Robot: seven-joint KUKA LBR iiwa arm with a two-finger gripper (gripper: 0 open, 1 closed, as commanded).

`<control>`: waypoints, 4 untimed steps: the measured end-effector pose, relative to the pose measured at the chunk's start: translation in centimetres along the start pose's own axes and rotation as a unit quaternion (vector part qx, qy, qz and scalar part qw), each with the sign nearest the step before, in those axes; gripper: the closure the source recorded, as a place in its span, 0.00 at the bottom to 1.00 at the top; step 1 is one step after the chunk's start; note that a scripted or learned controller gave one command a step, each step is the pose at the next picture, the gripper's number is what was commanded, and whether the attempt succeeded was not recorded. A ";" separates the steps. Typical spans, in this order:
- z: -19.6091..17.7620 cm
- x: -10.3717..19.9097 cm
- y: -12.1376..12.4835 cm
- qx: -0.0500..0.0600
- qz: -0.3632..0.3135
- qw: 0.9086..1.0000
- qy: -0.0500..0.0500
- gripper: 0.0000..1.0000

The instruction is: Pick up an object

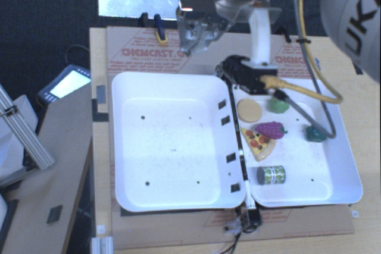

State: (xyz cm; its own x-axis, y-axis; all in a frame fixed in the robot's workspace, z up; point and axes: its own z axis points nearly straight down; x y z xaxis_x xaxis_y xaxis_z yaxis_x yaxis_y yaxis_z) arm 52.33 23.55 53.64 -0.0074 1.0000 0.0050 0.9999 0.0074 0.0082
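The right bin [333,181] holds several small things. A tan round biscuit [249,110] lies near its back left, with a green lump [278,106] beside it. A purple bunch of grapes [271,129] and a pizza slice [257,143] sit in the middle, close to the divider. A teal piece [315,133] lies to the right, and a green can [271,175] lies on its side at the front. My gripper [196,41] hangs high over the back edge of the left bin [172,146], away from all of these, with nothing seen in it.
Both bins rest on a cardboard sheet [149,50]. A blue and yellow clamp [159,30] sits at its back edge. A tablet-like device [65,83] and a metal rail [24,134] lie on the bench to the left. A yellow cable [309,92] loops over the right bin.
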 end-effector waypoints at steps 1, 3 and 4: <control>0.5 -0.1 0.1 0.003 0.001 1.000 -0.002 0.00; -0.6 -0.1 0.1 0.003 -0.002 1.000 -0.001 0.00; -1.8 -0.1 0.1 0.001 -0.004 1.000 -0.001 1.00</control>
State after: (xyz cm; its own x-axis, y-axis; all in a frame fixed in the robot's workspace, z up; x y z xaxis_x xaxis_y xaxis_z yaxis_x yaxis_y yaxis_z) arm 52.45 23.49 55.40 -0.0155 0.9999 0.0037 0.9999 0.0155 0.0053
